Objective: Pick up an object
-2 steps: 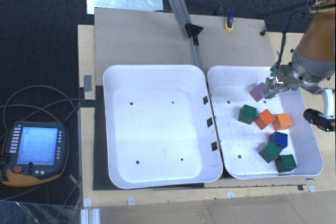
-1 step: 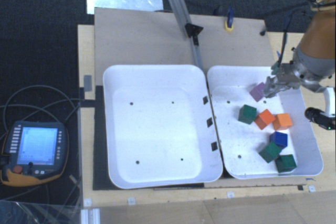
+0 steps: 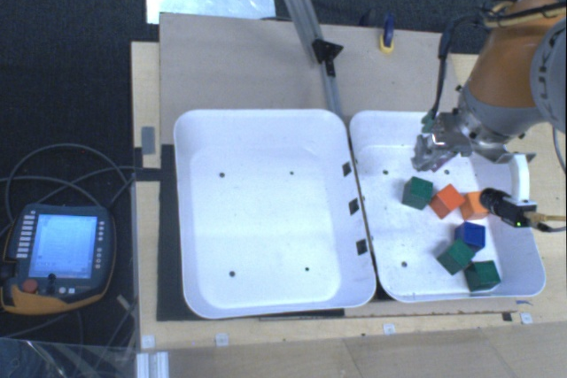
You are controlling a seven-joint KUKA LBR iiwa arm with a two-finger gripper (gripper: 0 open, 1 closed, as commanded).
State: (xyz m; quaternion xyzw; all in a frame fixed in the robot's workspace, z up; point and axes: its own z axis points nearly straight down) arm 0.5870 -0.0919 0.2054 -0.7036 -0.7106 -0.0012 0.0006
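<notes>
The right bin [image 3: 387, 270] holds several small blocks: a green one [image 3: 417, 192], an orange one [image 3: 446, 200] beside it, another orange one [image 3: 474, 204], a blue one [image 3: 471, 235], and two dark green ones [image 3: 456, 257] [image 3: 483, 275] near the front. My gripper [image 3: 430, 157] hangs over the back part of the right bin, just above and behind the green block. Nothing shows between its tips.
The left bin [image 3: 190, 279] sits beside the right one. A slanted metal pole [image 3: 301, 0] crosses the bench at the back. A teach pendant [image 3: 58, 254] with cables lies on the floor at the left.
</notes>
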